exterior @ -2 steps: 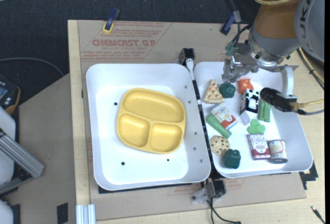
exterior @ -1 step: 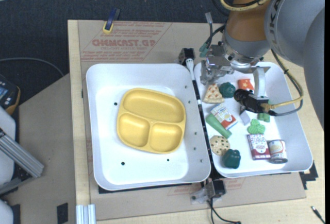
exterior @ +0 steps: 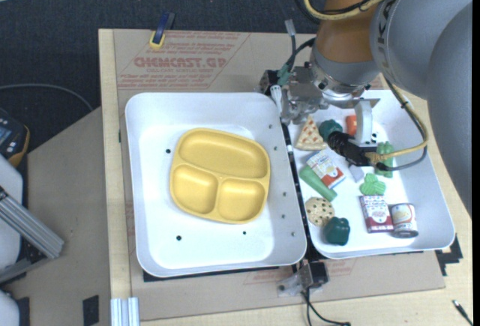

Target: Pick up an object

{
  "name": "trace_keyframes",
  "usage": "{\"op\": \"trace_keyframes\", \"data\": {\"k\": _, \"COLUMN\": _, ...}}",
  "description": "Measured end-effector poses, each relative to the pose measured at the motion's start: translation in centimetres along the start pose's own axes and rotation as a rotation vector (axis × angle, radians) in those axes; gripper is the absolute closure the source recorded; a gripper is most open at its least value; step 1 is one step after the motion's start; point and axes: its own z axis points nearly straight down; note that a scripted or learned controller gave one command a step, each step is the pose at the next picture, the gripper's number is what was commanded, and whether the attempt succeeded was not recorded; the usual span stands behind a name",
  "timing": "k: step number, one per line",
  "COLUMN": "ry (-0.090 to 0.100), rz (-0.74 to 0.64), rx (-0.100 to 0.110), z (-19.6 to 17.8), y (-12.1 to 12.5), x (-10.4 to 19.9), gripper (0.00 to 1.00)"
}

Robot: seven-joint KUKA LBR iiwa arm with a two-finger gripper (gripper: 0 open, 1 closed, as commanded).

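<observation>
The gripper (exterior: 304, 103) hung low over the right bin's (exterior: 431, 189) far-left corner, just beside the pizza slice (exterior: 308, 135), probably its target, though I cannot tell the jaws' state.

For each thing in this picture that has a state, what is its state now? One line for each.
Yellow divided tray: lies flat in left bin, compartments up.
Pizza slice: flat, beside the divider.
Cookie: flat, touching green pepper.
Can: on its side.
Red box: flat.
Gripper: low over right bin.
</observation>
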Motion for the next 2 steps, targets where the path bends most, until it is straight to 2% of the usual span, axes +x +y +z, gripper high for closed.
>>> {"op": "trace_keyframes", "data": {"k": 1, "ry": 0.000, "rz": 0.002, "rx": 0.000, "z": -0.1, "y": -0.9, "x": 0.3, "gripper": 1.00}}
{"op": "trace_keyframes", "data": {"k": 2, "ry": -0.001, "rz": 0.001, "rx": -0.007, "z": -0.8, "y": 0.7, "x": 0.4, "gripper": 1.00}}
